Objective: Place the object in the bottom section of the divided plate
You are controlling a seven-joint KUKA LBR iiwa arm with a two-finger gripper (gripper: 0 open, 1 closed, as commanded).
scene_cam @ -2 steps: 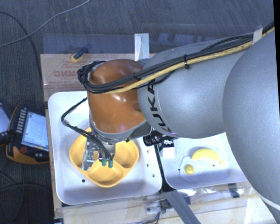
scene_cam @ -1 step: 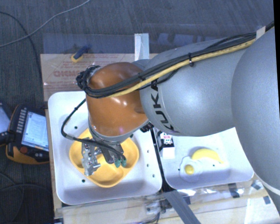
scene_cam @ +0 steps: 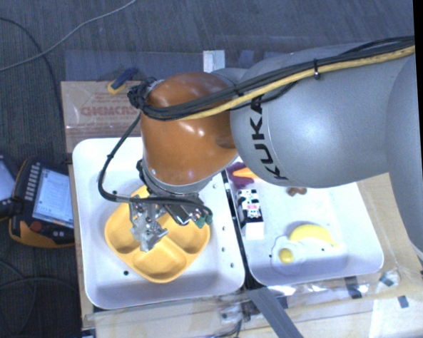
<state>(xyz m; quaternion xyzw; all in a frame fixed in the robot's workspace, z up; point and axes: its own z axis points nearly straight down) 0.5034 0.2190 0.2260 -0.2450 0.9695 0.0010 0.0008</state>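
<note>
the end effector [scene_cam: 149,229] hangs over the middle of the yellow divided plate [scene_cam: 119,238] in the left bin [scene_cam: 89,208]. i cannot tell how it is set or if it has anything. a yellow toy [scene_cam: 308,235] lies in the right bin [scene_cam: 359,248], near a black and white toy [scene_cam: 251,204].

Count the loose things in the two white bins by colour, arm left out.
Yellow: 3 - yellow plastic divided plate, yellow banana-shaped toy, yellow-and-white fried-egg-like toy
Black and white: 1 - small cow-patterned block
Orange and purple: 1 - piece partly under the arm
Total: 5
</note>
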